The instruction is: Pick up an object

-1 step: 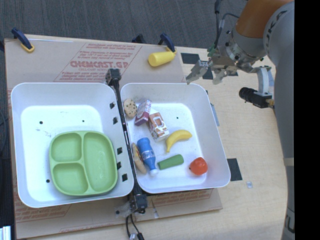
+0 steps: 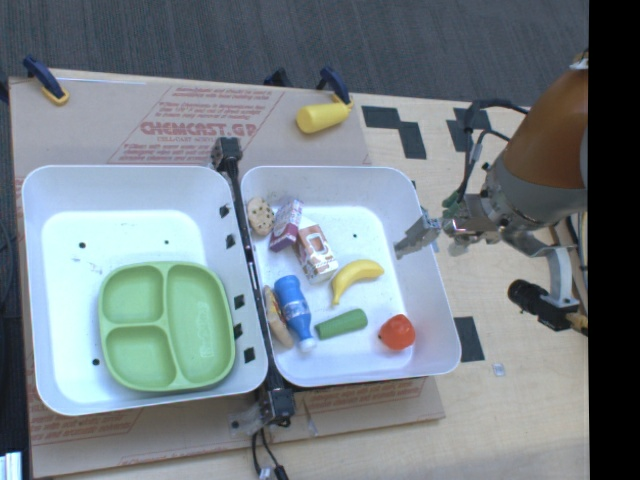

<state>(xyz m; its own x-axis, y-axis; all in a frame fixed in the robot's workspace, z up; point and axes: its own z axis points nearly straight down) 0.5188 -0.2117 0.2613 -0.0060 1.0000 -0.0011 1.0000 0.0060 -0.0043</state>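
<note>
The right bin [image 2: 425, 298] holds several objects: a yellow banana [image 2: 355, 276], a red tomato [image 2: 397, 332], a green cucumber [image 2: 341, 323], a blue bottle [image 2: 292, 308], a red and white carton [image 2: 317, 251], a small maroon box [image 2: 283, 236], a cookie [image 2: 261, 214] and a shiny wrapped packet [image 2: 289, 211]. My gripper [image 2: 415, 236] hangs just over the right rim of that bin, above and to the right of the banana. Nothing is seen in its grasp. The grey arm with its orange band reaches in from the right.
The left bin [image 2: 60, 208] holds a green divided plate [image 2: 167, 324]. A yellow object [image 2: 322, 116] lies on the cardboard behind the bins. Blue clamps [image 2: 45, 78] grip the bench's far edge. A brownish item [image 2: 277, 325] lies by the bottle at the divider.
</note>
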